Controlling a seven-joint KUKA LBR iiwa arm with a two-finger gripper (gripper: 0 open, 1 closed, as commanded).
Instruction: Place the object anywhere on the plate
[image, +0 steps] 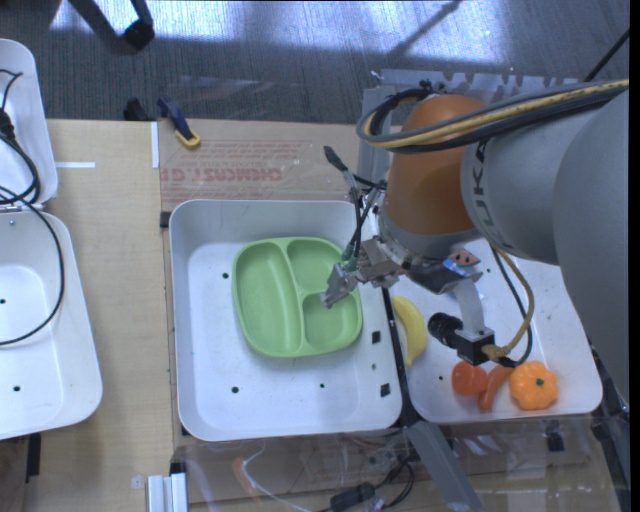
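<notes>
Which object is meant is not clear. My guess is the banana (411, 330), since it is the closest loose item to the claw. It lies in the right-hand bin (572, 330), tight against the wall shared with the other bin. Its long axis runs top to bottom in the view, curved, with its upper end tucked under the wrist hardware.

From the gripper (337, 288) the banana is to the view's right and a bit lower, across the dividing wall, near but not touching. That offset is what the next move turns on: the claw sits on the wrong side of the wall for a pick.

The gripper hangs over the right rim of the green plate (283, 312), above the lower right compartment. Can't tell if the claw is spread or pressed together, as the tip is dark and small. Nothing readable is between its tips, so I'm not calling it a hold.

The plate lies flat in the middle of the left-hand bin (200, 340), divided into compartments, with nothing on it that I can make out.

Further out in the right-hand bin, well apart from the claw, a small tomato (466, 378), a carrot (491, 388) and a mini pumpkin (533, 386) are bunched at the near edge. Any of them could be the target instead
</notes>
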